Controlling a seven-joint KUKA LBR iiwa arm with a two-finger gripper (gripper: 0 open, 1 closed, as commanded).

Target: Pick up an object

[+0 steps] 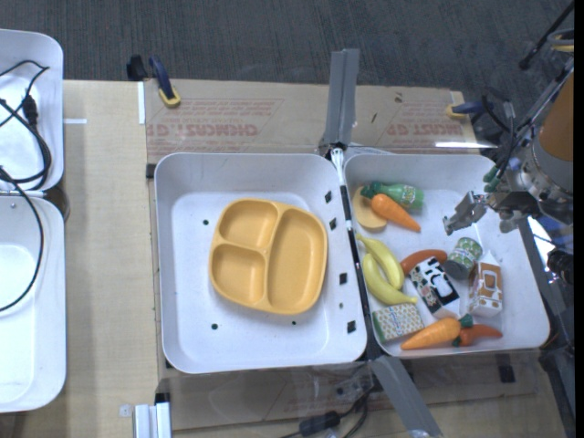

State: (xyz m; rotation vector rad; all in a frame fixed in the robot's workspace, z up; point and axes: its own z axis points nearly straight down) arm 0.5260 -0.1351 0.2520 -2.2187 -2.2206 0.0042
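My gripper (463,213) hangs over the right side of the right bin (534,336), its fingers open with nothing between them. Just below it stands a small green-labelled can (465,254). The bin also holds a carrot (395,209) beside a green bottle (398,192), two bananas (381,272), a red item (425,258), a black and white packet (436,284), an orange carton (488,290), a patterned packet (398,320) and a second carrot (436,332) at the front.
The left bin (173,272) holds a yellow divided plate (269,255). A grey post (342,94) rises behind the wall between the two bins. White trays with black cables (23,153) sit at the far left.
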